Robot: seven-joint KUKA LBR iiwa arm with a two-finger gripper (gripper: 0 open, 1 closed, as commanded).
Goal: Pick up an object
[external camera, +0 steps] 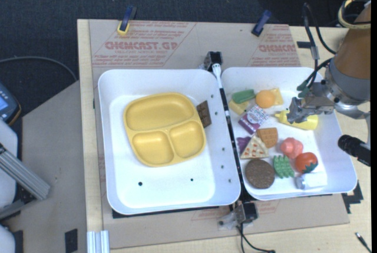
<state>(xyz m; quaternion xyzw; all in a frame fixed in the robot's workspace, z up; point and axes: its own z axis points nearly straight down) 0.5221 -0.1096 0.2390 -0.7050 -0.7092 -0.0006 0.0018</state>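
While the gripper (299,111) sits low in the right bin (347,154), its fingers closed around a yellow toy banana (303,122), an orange (265,98) lies just beside it.

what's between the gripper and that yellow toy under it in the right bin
Nothing visible. The gripper sits directly over the yellow toy near the right bin's right wall. The orange ball and purple packet lie apart to its left, clear of the approach.

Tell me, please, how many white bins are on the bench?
2. The left bin holds a yellow divided plate; the right bin holds the toy food, with the gripper over it.
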